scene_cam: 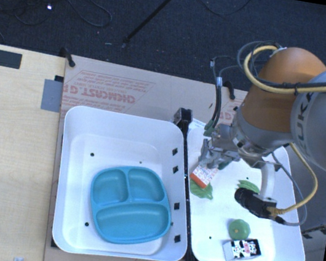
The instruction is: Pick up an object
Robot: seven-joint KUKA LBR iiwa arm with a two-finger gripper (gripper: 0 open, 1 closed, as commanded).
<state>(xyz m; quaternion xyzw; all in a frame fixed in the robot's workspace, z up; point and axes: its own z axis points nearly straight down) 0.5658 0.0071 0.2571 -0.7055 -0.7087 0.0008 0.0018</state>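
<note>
From above, the arm [291,112] reaches in over the right bin [291,255], its gripper [214,161] low near the bin's left wall and right above a small orange-and-white packet [202,177] lying on a green leaf-shaped toy [202,190]. Whether the fingers are spread or pressed together cannot be told. The packet looks like the likeliest target. Elsewhere in that bin lie a round green toy [239,228], a black-and-white card [243,249] near the front rim and another green piece [248,186] beside a black fitting. The left bin [79,143] holds a blue divided tray [131,205]. A clean pick probably calls for straddling the packet alone, clear of wall and leaf, then lifting straight up
</note>
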